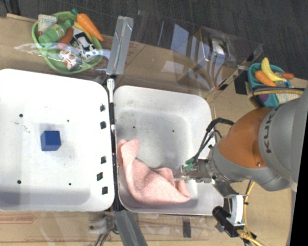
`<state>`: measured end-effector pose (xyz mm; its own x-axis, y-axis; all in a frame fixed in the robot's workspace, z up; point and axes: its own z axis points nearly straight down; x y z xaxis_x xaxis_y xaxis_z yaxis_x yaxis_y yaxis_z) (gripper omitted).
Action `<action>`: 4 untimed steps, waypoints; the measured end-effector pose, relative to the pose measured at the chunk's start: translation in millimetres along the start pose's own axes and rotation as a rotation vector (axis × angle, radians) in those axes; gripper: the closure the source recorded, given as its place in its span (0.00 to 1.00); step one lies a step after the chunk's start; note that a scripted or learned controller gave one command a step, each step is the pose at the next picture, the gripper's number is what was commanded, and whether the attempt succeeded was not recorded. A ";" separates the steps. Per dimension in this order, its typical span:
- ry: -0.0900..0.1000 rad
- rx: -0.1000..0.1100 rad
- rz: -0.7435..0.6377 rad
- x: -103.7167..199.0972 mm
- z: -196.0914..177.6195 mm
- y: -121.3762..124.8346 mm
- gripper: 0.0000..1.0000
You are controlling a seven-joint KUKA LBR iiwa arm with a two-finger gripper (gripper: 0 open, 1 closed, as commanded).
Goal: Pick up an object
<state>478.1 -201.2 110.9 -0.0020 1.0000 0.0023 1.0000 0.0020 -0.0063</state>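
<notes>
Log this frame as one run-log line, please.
arm: over right bin | gripper: at pink cloth right edge | grasp: cannot tell | blue cube: left bin, untouched

green bowl (53, 61) of toys: beyond left bin | toy basket (266, 83): beyond right bin | table (168, 65): cardboard-topped

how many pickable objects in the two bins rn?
2. A blue cube lies in the left bin. A pink cloth lies in the right bin, by the gripper. The cloth may hide something under it.
</notes>
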 end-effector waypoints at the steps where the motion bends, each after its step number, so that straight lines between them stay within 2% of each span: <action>1: 0.000 0.000 -0.001 0.0 0.0 0.0 0.00; 2: -0.001 -0.003 -0.009 -2.9 18.7 11.3 0.00; 3: 0.001 -0.002 -0.012 -2.0 9.2 12.0 1.00; 4: 0.000 -0.002 -0.012 -2.1 9.2 11.9 0.00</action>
<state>490.0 -203.3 101.7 -0.0135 0.9999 0.0024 0.9999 0.0136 -0.0040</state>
